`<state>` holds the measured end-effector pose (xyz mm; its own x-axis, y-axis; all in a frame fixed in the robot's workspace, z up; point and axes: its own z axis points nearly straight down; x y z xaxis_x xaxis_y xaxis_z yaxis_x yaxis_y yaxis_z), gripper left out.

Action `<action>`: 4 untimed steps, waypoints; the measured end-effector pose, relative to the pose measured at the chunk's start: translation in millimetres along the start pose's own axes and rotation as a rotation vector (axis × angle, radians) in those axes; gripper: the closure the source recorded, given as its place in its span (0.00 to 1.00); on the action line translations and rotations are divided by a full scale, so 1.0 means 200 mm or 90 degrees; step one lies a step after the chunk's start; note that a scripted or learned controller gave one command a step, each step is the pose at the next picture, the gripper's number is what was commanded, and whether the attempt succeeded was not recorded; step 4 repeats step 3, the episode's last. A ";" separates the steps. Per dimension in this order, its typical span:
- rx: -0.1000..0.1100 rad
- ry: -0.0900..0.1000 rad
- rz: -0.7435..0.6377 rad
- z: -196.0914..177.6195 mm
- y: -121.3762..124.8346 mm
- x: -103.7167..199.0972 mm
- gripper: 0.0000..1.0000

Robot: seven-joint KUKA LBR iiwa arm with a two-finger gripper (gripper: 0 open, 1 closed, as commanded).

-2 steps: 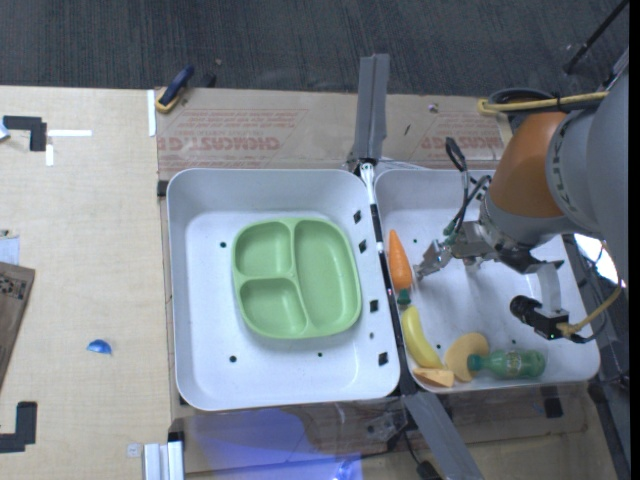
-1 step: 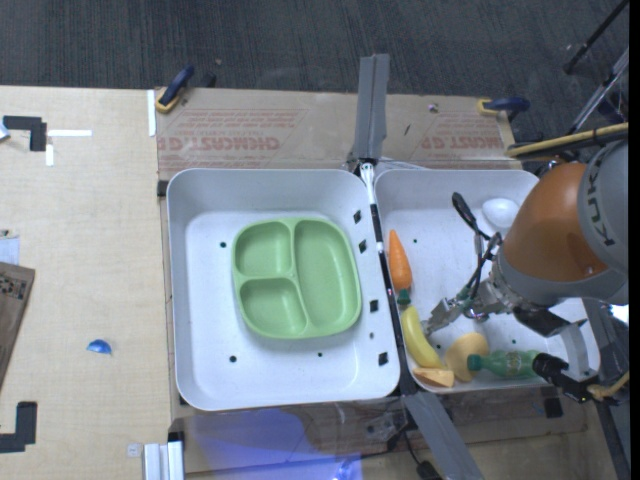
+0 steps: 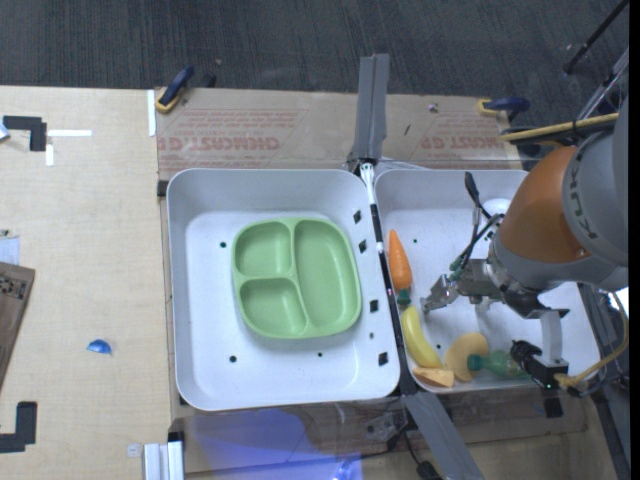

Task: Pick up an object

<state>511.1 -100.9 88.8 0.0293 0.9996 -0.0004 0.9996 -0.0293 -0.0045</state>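
A: Camera view, lower right of frame: the gripper (image 3: 447, 293) hangs low inside the right bin (image 3: 440, 193), its fingers pointing toward frame left. How wide they stand cannot be told from here, and nothing is seen between them.

B: So nothing picked yet?

A: By the look of it, no. The step in hand appears to be the approach to a grasp. Nearest candidates: a banana (image 3: 418, 338) just below the gripper along the bin's left wall, and a carrot (image 3: 399, 260) just above it, hard against the same wall.

B: And the next move?

A: Likely settling over one item and closing on it. Further out, yellowish pieces (image 3: 466, 350) lie at the bin's lower edge. The left bin (image 3: 200, 298) holds a green divided plate (image 3: 296, 277), well apart from the arm.
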 end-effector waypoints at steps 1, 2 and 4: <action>-0.002 -0.001 -0.207 -0.01 0.58 -0.06 0.00; 0.000 0.000 -0.315 0.00 0.15 -0.07 0.00; 0.001 0.001 -0.082 -0.05 -0.17 -0.02 0.00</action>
